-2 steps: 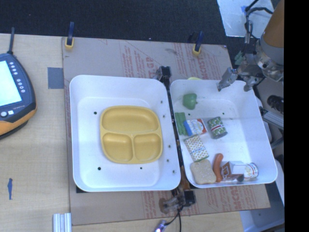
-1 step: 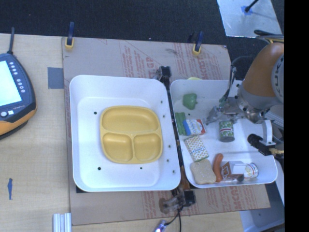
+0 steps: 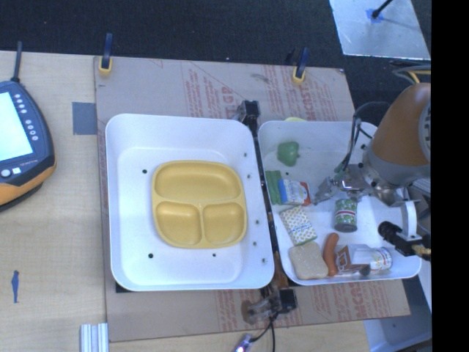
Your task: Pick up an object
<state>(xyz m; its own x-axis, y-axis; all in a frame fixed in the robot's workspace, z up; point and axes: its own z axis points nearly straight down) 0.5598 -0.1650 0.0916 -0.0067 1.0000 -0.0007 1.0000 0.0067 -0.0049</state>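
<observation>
**Green-labelled tin is the likeliest pick, and an easy one if taken by its sides**

Metal and printed paper make up the small cylindrical can with a green label (image 3: 345, 214), which stands upright in the right-hand shallow white plastic bin (image 3: 322, 132), towards that bin's right side and about midway between its far and near edges. The gripper (image 3: 338, 184) hangs just beyond the can's far side, close above it; whether it is spread or closed I cannot tell, and nothing can be seen caught in it.

As a judgement, the can should be stiff and fairly light, with a smooth, slightly slippery wall. It will not crush, so a firm squeeze across the round body near mid-height looks safest; a hold near the top rim might tip it.

The neighbours would handle differently. The soft-looking green pepper-shaped toy (image 3: 288, 152) near the bin's far edge is rounded and may roll. The flat checked packet (image 3: 299, 225) and the tan slice of toy bread (image 3: 307, 261) towards the near left corner lie low and offer little to pinch. The red sausage-shaped toy (image 3: 331, 253) beside the bread is narrow and would slip sideways.

The left white bin (image 3: 124, 196) carries a yellow three-compartment plastic tray (image 3: 198, 202)
</observation>
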